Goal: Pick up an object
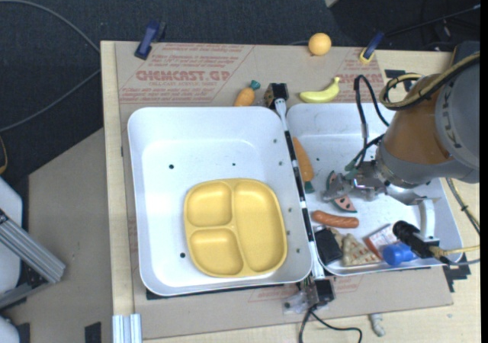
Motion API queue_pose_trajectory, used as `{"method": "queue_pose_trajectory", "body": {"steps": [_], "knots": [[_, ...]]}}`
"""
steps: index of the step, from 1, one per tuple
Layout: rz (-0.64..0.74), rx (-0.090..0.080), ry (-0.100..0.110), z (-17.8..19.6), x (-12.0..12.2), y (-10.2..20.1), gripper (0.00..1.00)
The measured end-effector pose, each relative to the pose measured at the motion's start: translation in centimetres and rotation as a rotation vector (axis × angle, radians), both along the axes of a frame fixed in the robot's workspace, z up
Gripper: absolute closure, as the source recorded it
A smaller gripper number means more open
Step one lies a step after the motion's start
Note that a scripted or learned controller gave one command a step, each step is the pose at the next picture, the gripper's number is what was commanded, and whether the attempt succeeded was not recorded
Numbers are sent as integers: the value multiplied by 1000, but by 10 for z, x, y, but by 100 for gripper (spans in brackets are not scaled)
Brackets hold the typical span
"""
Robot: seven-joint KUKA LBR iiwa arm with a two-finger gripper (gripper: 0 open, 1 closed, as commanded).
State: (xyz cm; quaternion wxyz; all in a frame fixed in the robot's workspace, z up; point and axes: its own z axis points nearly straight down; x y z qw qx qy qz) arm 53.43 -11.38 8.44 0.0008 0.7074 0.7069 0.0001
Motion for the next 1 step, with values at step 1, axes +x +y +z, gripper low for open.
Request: {"method": "queue_pose_trajectory", "body": {"steps": [1], "knots": [[-1,0,-2,10,0,0,100]]}}
